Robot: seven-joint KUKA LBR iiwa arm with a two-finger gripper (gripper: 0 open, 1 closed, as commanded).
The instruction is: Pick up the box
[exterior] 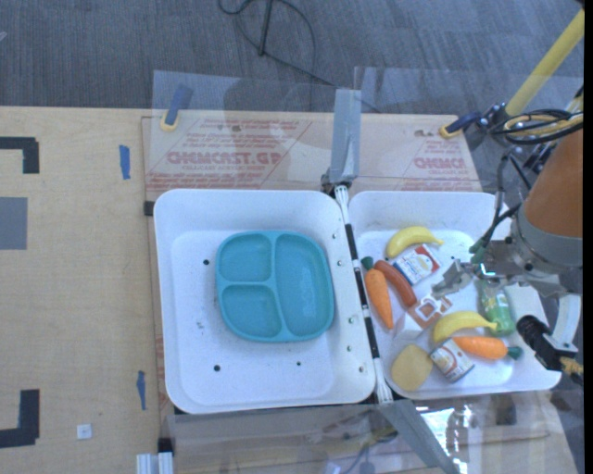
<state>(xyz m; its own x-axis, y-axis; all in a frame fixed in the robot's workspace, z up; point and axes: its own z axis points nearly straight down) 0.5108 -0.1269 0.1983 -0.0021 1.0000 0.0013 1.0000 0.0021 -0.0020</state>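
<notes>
box point(416, 267): long axis diagonal, upper-right to lower-left | claw point(453, 279): grip unclear

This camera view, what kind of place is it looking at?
Probably a robot testing lab: a grey arm reaches over two white bins, toy food fills one, and loose cables trail across the floor.

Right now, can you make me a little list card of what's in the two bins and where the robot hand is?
left bin: teal divided plate
right bin: two bananas, two carrots, small box, sausage, can, green bottle
gripper: over right bin, beside the box, holding nothing visible
box: lying in bin, not lifted
</notes>
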